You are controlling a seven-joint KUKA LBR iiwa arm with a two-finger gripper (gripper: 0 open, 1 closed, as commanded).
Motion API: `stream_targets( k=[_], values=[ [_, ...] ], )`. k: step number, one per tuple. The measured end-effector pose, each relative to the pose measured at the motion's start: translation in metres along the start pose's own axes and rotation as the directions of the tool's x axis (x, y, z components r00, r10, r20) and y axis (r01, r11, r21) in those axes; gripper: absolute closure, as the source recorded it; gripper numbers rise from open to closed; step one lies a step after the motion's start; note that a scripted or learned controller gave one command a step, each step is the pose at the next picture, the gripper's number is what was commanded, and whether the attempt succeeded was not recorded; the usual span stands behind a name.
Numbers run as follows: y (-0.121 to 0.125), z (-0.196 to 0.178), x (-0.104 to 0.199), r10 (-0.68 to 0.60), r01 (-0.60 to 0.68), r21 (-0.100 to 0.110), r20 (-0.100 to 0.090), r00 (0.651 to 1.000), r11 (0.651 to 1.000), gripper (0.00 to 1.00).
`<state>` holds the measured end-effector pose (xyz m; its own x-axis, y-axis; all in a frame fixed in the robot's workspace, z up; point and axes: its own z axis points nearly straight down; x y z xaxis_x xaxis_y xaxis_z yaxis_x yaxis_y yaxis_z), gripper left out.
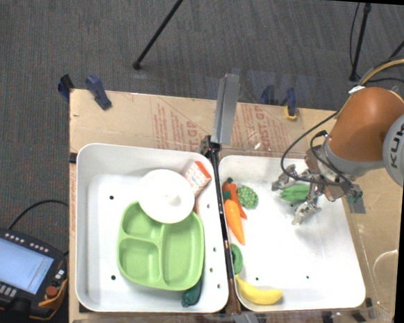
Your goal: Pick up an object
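My gripper [295, 197] hangs over the upper right part of the right bin [333, 265], below the arm's orange band. A small green object [295, 193] sits between its two fingers, and the fingers are closed on it. Along the right bin's left side lie an orange carrot [234, 220], a green broccoli-like piece [247, 196] and a dark green item [237, 259]. A yellow banana [260, 293] rests near that bin's front edge.
The left bin [92, 183] holds a green divided tray [160, 248], a white round plate [167, 196], a small orange and white carton [197, 176] and a dark green item [191, 296]. A metal post [225, 114] stands behind the divide between the bins.
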<state>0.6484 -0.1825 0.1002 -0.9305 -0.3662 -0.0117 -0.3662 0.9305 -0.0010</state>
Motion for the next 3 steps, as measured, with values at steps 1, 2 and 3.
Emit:
stream_targets(
  k=[1, 2, 3],
  values=[
    [0.008, 0.012, 0.000, 0.096, -0.096, -0.001, -0.008, 0.995, 0.995, 0.00],
    [0.022, 0.012, -0.002, 0.106, -0.106, -0.002, -0.008, 0.994, 0.994, 0.00],
    [-0.027, 0.011, 0.015, 0.089, -0.089, 0.001, -0.007, 0.996, 0.996, 0.00]
  ],
)
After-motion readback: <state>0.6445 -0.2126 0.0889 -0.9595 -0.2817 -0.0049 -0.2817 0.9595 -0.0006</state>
